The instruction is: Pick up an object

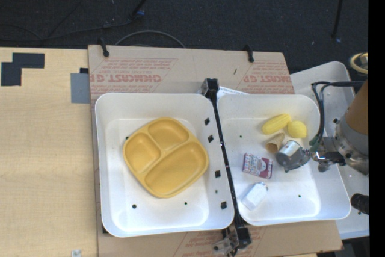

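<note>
In the right bin (301, 207) lie two yellow rounded pieces: a longer one (275, 123) and a smaller one (296, 128) beside it. A small tan piece (275, 142) sits just below them. A pink and white packet (257, 165) lies near the bin's middle, and a white block (254, 195) lies in front of it. My gripper (290, 156) reaches in from the right, low in the bin, right of the packet and just below the yellow pieces. Its grey tip hides whatever is under it.
The left bin (114, 201) holds a yellow divided plate (165, 156). A black divider (219, 159) runs between the two bins. Cables (322, 105) loop beside the arm at the right bin's right rim. Cardboard (180, 72) lies behind the bins.
</note>
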### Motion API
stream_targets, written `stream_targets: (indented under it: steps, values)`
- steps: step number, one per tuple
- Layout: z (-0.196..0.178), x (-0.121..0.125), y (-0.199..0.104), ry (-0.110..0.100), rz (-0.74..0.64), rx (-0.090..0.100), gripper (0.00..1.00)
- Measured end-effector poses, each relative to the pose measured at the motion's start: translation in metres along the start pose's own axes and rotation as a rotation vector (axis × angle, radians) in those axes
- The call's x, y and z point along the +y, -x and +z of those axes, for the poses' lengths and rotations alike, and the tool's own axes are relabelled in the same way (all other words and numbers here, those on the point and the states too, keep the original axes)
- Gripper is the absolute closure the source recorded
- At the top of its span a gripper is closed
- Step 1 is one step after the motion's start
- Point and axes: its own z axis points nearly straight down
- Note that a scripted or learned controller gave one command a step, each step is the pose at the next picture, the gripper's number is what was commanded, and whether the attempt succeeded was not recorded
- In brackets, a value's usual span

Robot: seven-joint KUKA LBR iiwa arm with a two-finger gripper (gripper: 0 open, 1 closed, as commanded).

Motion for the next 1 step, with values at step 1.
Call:
stream_targets:
  steps: [1]
  values:
    - [0.0495,0.0023,0.0085,-0.006,0.0,0.003,0.0]
